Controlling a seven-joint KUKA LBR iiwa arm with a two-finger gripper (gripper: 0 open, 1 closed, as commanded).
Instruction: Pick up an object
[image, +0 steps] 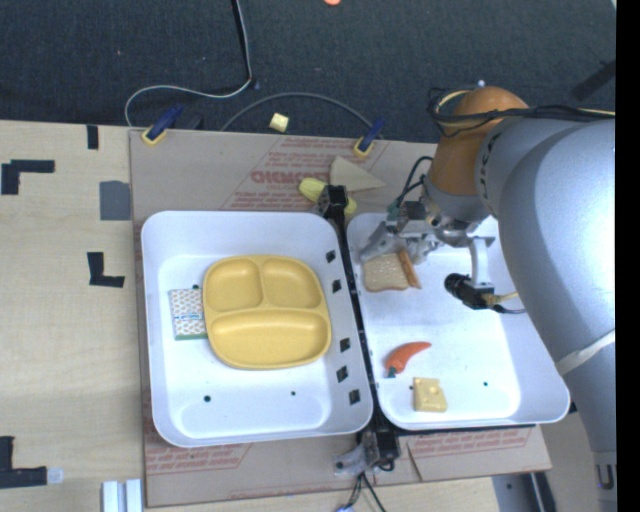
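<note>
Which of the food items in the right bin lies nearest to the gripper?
The bread slice, directly under the gripper; the red pepper and cheese cube lie farther away.

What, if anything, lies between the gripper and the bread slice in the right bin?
Nothing visible does. The gripper is right at the bread slice, at the back of the right bin; the chili pepper and cheese piece lie nearer the front.

On the worktop (60, 330) two bins sit side by side: the left bin (160, 240) holds a divided tray (268, 312) with a small packet (186, 312) touching its left edge, while the right bin (520, 395) holds a bread slice (386, 274) at the back, a pepper (407, 355) nearer, and a cheese block (429, 395) nearest.
</note>
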